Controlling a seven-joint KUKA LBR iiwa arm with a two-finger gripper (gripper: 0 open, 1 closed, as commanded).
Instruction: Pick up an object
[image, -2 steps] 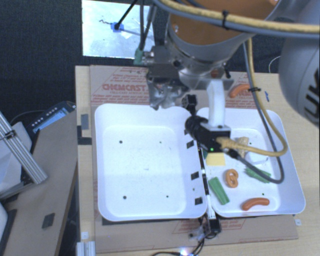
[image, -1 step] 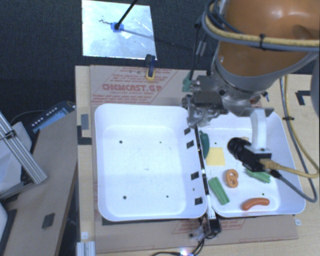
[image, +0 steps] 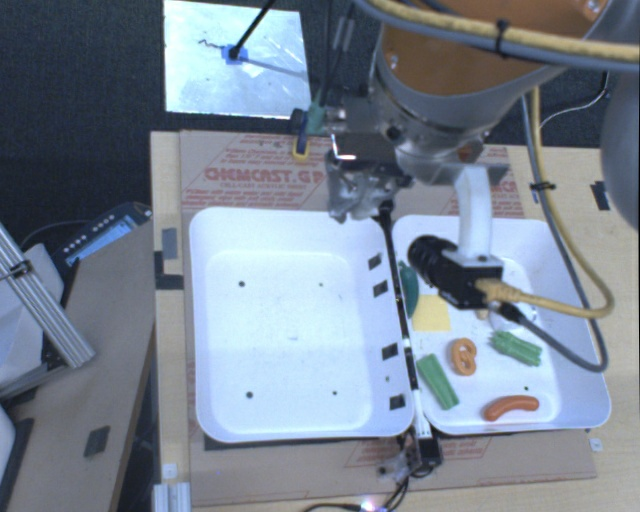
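1. Nearest the camera, in the right bin (image: 575, 395), lies an orange-red sausage-shaped piece (image: 511, 407), apart from its neighbours. It looks like light toy food, smooth and rounded. I judge it could slip, so a grasp across its narrow middle suits it best.
2. Just beyond, near the divider, a green bar (image: 437, 381) lies at a slant. It is probably stiff and light, and is best taken across its short width.
3. An orange pretzel-like ring (image: 463, 356) sits just beside the bar, with a ridged green piece (image: 516, 347) to its right. The ridges should give good purchase.
4. Farther on, a yellow square (image: 432, 313) lies flat on the bin floor. It looks thin and hard to get under, so it is a poor choice. A dark green piece (image: 408, 285) lies by the divider at the square's far corner; whether they touch I cannot tell.
5. Farthest, the gripper (image: 358, 205) hangs over the far rim of the left bin (image: 290, 330), close to the divider and well apart from every piece. Whether it is open or closed cannot be told.
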